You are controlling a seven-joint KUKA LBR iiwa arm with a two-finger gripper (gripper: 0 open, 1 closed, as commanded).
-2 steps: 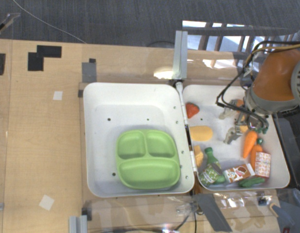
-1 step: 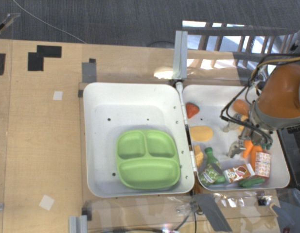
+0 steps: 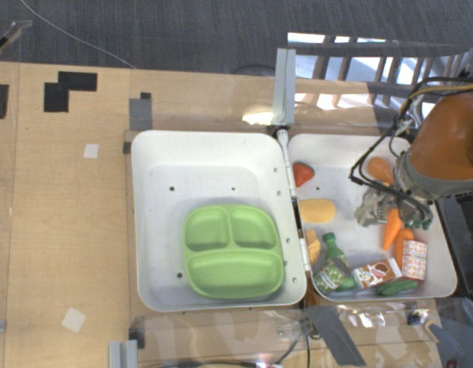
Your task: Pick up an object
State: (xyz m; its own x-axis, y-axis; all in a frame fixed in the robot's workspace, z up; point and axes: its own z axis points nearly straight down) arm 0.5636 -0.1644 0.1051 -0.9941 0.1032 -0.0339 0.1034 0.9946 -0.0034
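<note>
— What cannot be confirmed in the right bin (image 3: 451,278)?

— The gripper (image 3: 372,208): its metal parts blur together, so its finger position is unreadable. The arm (image 3: 448,148) runs off the right edge and covers the bin's upper right corner.

— Any items partly covered?

— An orange piece (image 3: 380,169) lies half under the arm and its cables. The carrot's (image 3: 391,229) top sits behind the gripper. Print on the small cartons (image 3: 377,271) is too small to read.

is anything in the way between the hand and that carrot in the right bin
Nothing visible stands between them. The hand hangs in the right bin with the carrot right beside it on the bin floor. A small red and white carton lies just past the carrot, not between them.
</note>
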